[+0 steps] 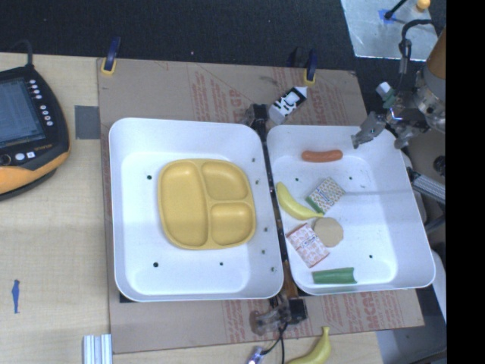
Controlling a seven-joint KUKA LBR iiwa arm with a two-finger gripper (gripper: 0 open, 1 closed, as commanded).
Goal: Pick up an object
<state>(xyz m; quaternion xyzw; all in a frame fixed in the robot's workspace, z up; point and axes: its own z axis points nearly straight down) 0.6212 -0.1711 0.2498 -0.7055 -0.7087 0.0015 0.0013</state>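
Hand (369, 133) above right bin's (394, 226) far edge, sausage (322, 156) nearby

Yellow tray (206, 203), red sausage (322, 155), yellow banana (295, 203), green block (333, 276)

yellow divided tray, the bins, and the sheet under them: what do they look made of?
Yellow tray: looks like moulded plastic, matte, with rounded compartment walls and soft highlights. Left bin and right bin: probably thin formed white plastic, smooth and slightly glossy, with rolled rims. Sheet underneath: looks like brown cardboard, dull, with faint red print, clamped at the far edge.
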